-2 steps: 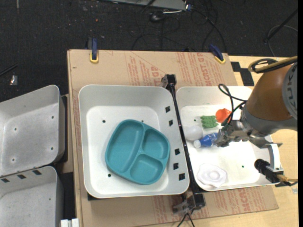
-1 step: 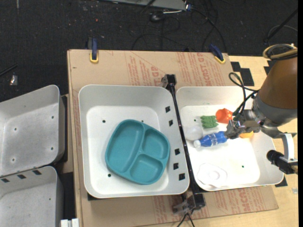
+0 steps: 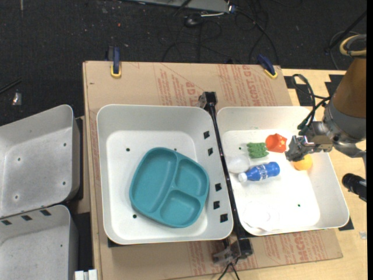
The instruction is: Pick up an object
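In the right bin (image 3: 326,214) lie a small blue bottle with a white cap (image 3: 260,172), a green toy (image 3: 256,150), an orange-red object (image 3: 276,142) and a yellow-orange object (image 3: 303,164). My gripper (image 3: 296,149) hangs at the bin's right side, just right of the orange-red object and directly over the yellow-orange one, partly covering it. Nothing shows between its dark fingers.
The left bin (image 3: 116,127) holds a teal divided plate (image 3: 169,186). A clear, pale item (image 3: 237,164) lies beside the bottle's cap, and a whitish one (image 3: 260,217) lies near the right bin's front wall. Spare white lids (image 3: 35,156) sit at far left.
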Robot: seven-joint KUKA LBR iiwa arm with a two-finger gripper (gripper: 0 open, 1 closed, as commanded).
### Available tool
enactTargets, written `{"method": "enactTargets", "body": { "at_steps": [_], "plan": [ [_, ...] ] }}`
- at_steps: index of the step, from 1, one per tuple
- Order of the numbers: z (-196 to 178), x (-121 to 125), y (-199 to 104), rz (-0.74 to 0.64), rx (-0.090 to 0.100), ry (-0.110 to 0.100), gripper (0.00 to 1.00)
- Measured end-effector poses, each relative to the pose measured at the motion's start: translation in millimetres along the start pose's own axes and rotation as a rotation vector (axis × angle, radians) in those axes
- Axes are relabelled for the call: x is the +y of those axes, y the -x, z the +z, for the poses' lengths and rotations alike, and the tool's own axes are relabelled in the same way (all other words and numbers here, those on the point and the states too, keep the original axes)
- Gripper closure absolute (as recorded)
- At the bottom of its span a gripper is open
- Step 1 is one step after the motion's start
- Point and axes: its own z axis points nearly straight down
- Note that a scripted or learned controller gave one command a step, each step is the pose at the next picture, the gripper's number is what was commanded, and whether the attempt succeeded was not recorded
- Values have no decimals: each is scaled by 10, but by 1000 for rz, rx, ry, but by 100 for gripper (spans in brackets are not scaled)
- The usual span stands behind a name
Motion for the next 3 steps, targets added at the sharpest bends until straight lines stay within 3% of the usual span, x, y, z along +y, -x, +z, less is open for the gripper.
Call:
{"method": "enactTargets", "body": {
  "at_steps": [3],
  "plan": [
    [-59,-189,-1697,-6,4,-8,100]
  ]
}}
